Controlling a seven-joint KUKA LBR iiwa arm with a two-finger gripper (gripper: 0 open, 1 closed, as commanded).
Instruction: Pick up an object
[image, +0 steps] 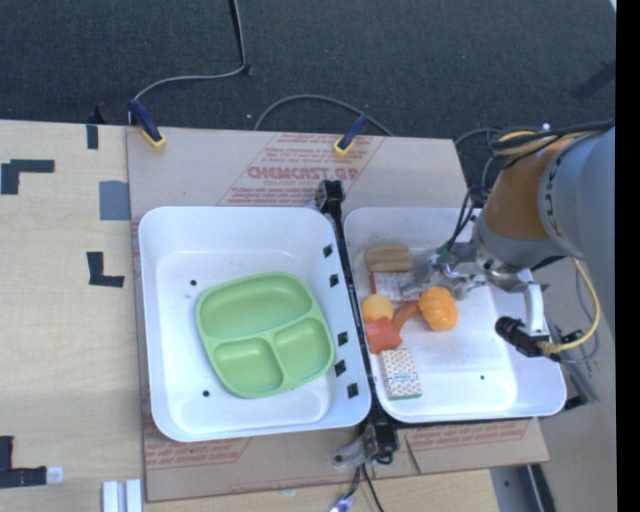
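Cardboard (290, 175) covers the bench beneath two white bins; the right bin (500, 390) holds a small pile of toy food; an orange fruit (438, 308) lies near its middle, just beside the gripper (447, 268), which hangs low over the pile's upper edge; whether its tips are apart or together I cannot tell; left of the fruit sit a yellow ball (377, 307), a red block (384, 335), a tan block (389, 259) and a patterned packet (401, 372); the left bin (170, 240) holds a green divided plate (264, 333); two yellow clamps (150, 130) grip the cardboard's far edge.
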